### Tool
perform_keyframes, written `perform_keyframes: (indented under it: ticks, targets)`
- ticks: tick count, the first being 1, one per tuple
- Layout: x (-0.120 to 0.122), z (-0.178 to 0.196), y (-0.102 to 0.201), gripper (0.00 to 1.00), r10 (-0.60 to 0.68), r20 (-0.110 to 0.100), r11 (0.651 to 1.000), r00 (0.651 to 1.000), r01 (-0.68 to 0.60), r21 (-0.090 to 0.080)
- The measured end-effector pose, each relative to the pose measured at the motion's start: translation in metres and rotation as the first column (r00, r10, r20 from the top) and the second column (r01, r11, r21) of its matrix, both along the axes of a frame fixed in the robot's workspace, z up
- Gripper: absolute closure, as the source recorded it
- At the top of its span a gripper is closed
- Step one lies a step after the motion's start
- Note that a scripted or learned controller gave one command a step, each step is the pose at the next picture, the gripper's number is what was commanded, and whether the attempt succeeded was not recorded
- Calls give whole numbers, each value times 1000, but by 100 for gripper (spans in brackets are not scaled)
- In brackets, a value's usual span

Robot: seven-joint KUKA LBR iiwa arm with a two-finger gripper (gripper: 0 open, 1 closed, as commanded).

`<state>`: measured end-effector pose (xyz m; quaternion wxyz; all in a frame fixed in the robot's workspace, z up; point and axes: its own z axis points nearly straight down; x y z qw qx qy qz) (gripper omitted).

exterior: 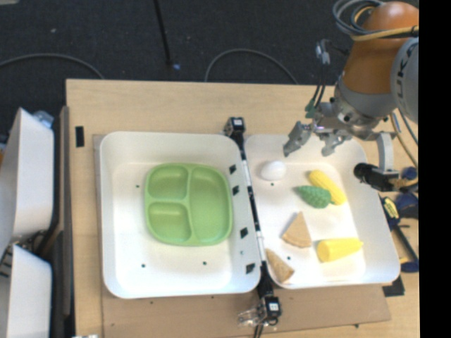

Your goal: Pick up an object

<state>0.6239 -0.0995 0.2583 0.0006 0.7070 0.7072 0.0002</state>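
My gripper (313, 143) hangs over the far edge of the right bin (373, 259), its two grey fingers spread apart with nothing between them. Just below and left of it lies a white egg-shaped object (273, 169). Toward the bin's middle a yellow corn cob (328, 186) rests against a green bumpy toy (313, 196). Nearer the front sit a tan wedge (297, 232), a yellow block (339, 248) and a second tan wedge (280, 266) at the front left corner.
The left bin (123, 273) holds a green divided plate (188, 203). A black divider with clips (245, 196) runs between the bins. White boxes (28, 182) stand off the bench's left side.
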Motion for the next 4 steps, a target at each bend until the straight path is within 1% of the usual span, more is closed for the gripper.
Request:
perform_keyframes:
  ticks: [1,2,3,4]
  targets:
    - [-9,-59,1,0,-1,-5,1000,1000,1,-1]
    - [-13,-121,-2,0,-2,-5,1000,1000,2,-1]
    - [-13,-159,-3,0,-4,-3,1000,1000,4,-1]
    - [-12,-146,-4,100,-9,3,1000,1000,9,0]
